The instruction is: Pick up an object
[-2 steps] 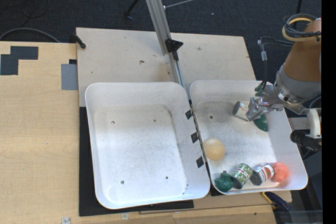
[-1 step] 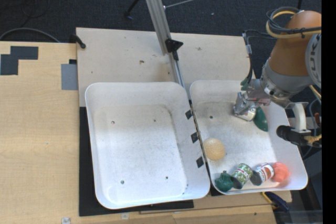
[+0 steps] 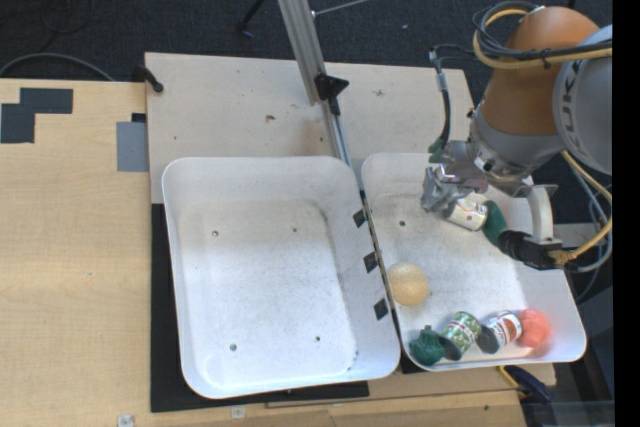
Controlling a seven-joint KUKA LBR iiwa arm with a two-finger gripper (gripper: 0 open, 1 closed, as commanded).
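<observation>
The gripper (image 3: 447,195) hangs over the far part of the right bin (image 3: 566,351), and a small white item (image 3: 467,213) with a green end sits right at its fingertips. Held or just lying beside them? I cannot tell, nor how wide the fingers stand. A tan ball (image 3: 408,284) rests alone near the divider, an easy target with room around it. The cans (image 3: 480,331), a green toy (image 3: 429,346) and a pink toy (image 3: 536,329) crowd the near wall, awkward for a clean grab. The left bin (image 3: 190,177) waits.
</observation>
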